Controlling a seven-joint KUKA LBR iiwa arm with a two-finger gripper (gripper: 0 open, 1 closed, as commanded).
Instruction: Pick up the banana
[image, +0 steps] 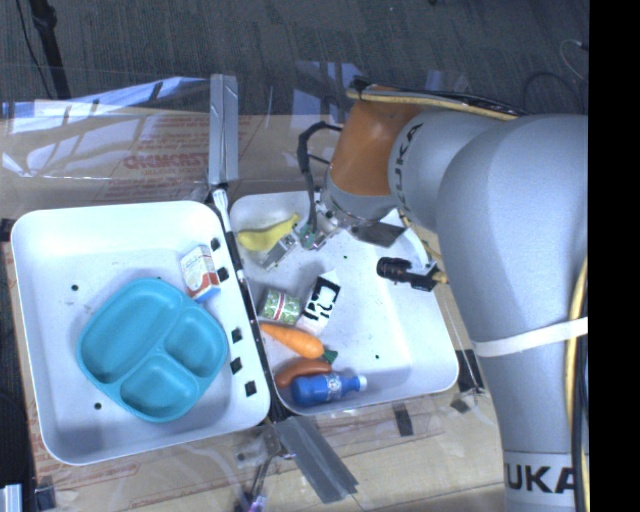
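Yellow banana (264, 236) lies in the far left corner of the right bin (420, 340), immediately to the left of the pincer (312, 235). Its nearer end reaches up to the pincer, but contact cannot be confirmed. The pincer's opening is obscured by the wrist above it, so it cannot be told whether it is open or closed, or whether it has hold of anything. It is positioned low over the far part of the right bin, at the end of the grey arm (450, 190) that enters from the right.

Items recorded nearer the camera than the pincer, all in the right bin:
- green can (280, 305), lying on its side, below and slightly left of the pincer;
- black-and-white packet (321, 298), directly below the pincer and just beside the can;
- carrot (292, 340), beyond the can, lying crosswise;
- brown sausage-shaped item (300, 369), next to the carrot;
- blue bottle (326, 387), on its side against the near wall, farthest from the pincer.

Items recorded in the left bin (60, 260), well to the pincer's left:
- small white container (199, 270) with a red label, by the dividing wall;
- blue divided plate (150, 346), touching or just beside that container.
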